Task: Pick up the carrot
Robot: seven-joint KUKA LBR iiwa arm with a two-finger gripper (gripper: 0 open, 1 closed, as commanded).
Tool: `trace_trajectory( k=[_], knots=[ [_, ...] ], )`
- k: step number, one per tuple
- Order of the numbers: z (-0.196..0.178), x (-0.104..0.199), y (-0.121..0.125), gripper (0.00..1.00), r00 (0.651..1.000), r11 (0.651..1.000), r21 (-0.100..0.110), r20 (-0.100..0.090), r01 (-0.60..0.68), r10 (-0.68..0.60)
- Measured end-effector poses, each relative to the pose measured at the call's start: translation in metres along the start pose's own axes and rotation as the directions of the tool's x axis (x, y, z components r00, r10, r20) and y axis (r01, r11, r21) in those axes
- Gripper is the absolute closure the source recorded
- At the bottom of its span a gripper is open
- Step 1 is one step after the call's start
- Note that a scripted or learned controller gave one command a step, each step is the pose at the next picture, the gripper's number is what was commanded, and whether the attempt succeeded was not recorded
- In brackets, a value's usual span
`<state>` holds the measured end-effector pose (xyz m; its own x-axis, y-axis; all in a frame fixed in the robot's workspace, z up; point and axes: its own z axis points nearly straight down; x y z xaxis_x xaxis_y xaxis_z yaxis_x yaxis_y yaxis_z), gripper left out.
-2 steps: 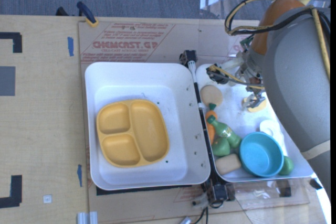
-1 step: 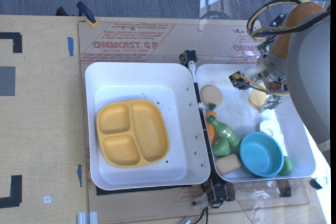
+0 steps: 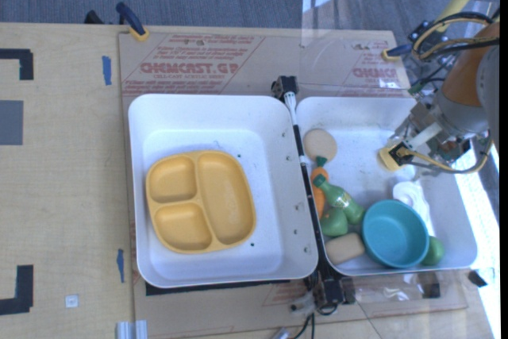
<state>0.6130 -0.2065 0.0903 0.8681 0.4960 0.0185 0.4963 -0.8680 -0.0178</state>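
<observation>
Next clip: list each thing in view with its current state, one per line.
Carrot: lying in the right bin, against its left wall, ungrasped.
Blue bowl: upright, in the right bin.
Yellow plate: flat in the left bin, compartments bare.
Claw: over the right bin, apart from the carrot.

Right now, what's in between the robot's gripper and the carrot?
In the camera view, mostly bare white floor of the right bin lies between the gripper and the carrot. A yellowish block sits at the gripper's tip, and a round beige piece lies just above the carrot.
</observation>
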Motion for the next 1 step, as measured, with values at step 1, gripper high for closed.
trace_trajectory(
  k=[1],
  knots=[
    [0.0001, 0.0000, 0.0000, 0.00, 1.000, 1.000, 0.000, 0.000, 0.000, 0.000]
  ],
)
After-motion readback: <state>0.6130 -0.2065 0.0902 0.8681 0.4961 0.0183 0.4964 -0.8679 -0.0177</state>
